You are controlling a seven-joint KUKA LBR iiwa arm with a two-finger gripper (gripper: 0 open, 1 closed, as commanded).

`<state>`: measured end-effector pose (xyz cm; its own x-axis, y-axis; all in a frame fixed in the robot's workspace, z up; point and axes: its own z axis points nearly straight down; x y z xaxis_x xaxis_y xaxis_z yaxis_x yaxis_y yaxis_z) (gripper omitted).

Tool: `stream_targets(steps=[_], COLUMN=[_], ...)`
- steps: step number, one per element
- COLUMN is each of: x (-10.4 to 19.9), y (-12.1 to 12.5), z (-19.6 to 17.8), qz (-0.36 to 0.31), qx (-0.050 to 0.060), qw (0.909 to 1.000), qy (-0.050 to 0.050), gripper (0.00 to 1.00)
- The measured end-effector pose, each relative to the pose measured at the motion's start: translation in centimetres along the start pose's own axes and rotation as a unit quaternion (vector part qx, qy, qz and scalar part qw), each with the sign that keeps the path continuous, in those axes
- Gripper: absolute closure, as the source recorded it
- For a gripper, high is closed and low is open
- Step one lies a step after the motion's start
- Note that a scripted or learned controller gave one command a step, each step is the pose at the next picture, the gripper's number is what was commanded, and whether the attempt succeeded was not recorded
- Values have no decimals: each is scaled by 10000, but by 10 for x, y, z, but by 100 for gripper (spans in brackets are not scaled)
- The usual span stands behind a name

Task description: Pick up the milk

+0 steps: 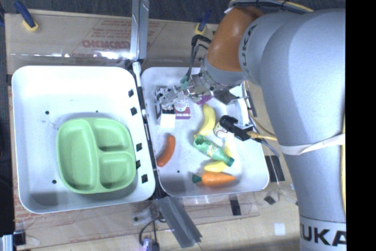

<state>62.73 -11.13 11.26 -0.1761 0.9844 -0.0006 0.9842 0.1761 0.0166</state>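
Camera view, looking down on the bench. You see two shallow white bins side by side: the left bin (23, 126) carries a green divided tray (97, 154), lying toward its 6 o'clock half. The right bin (258, 176) carries the loose items.

The arm (294, 67) enters from 3 o'clock, its orange band (229, 38) above the wrist, and reaches down over the 12 o'clock half of the right bin. The gripper (170, 100) sits low at the bin's 10 o'clock area, directly over the milk (168, 119), a small white carton with a purple patch just beside it at 3 o'clock. You cannot tell how the jaws stand, nor whether they touch the carton; the metal parts blur together there.

Around the milk: a banana (207, 120) at 3 o'clock, near the bin's centre; a sausage (166, 150) at 6 o'clock, tilted; a green bottle (212, 149) at 4 o'clock, lying on its side; a carrot (216, 179) near the bin's 6 o'clock wall, beyond the bottle.
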Motion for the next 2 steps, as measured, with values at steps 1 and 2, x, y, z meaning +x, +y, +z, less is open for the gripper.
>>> stream_targets(steps=[1, 2], x=[13, 12], y=[-14, -83], z=[5, 19], qz=[-636, -688], qx=[-78, 88], qw=[9979, 9976], qy=[-49, 12], gripper=[0, 0])
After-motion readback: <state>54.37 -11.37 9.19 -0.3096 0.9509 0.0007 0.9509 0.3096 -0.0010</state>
